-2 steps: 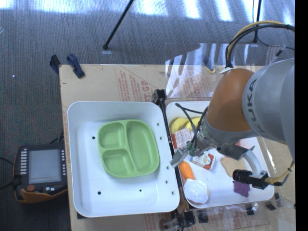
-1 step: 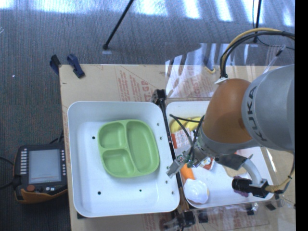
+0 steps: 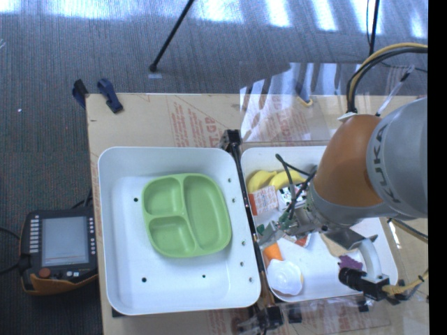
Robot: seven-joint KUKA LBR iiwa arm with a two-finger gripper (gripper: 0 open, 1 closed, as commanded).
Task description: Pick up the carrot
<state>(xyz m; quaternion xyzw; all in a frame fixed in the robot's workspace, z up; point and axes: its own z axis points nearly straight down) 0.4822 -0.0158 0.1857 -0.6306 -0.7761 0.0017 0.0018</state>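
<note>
The carrot (image 3: 274, 251) is a short orange piece lying near the left wall of the right bin (image 3: 318, 293), toward its front. My gripper (image 3: 288, 222) hangs low over the bin's left half, just behind and slightly right of the carrot, among the cluttered items. The arm's orange band and grey wrist cover most of the right bin's middle and back right. Part of the carrot is hidden under the gripper's body.
A green divided plate (image 3: 187, 213) lies in the left bin (image 3: 119, 271). The right bin also holds a yellow banana (image 3: 269, 179), a small white and red carton (image 3: 264, 200), a white rounded object (image 3: 286, 276) and a purple piece (image 3: 350, 262). A teach pendant (image 3: 61, 246) sits left of the bench.
</note>
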